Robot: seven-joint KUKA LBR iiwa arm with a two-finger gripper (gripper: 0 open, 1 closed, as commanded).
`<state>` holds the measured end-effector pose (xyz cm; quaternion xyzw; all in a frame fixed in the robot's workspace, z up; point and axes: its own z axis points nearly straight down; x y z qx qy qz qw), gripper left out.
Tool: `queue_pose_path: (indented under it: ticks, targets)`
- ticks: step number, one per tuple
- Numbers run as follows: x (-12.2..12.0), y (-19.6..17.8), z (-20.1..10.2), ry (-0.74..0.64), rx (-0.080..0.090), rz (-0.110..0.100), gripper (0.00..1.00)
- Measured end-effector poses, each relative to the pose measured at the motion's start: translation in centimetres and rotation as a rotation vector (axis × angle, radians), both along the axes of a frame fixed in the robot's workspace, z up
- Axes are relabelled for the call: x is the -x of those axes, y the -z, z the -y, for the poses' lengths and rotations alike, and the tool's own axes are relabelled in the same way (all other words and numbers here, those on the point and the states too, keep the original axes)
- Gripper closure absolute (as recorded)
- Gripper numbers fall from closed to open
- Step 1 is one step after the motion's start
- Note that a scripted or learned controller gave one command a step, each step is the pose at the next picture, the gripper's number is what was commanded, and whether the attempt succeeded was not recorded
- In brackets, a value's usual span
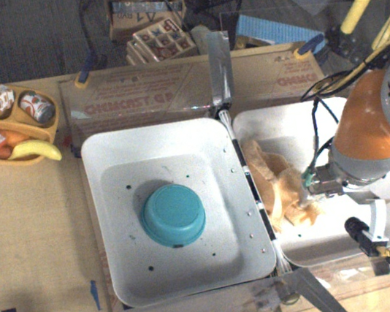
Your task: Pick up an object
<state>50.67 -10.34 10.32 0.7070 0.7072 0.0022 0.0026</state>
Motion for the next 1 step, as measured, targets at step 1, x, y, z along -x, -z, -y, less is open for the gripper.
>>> queue_pose_path:
  ticks: [1]
  targets:
    - [-7.23,-8.21,-1.32,-0.397,0.003,-0.003,1.00]
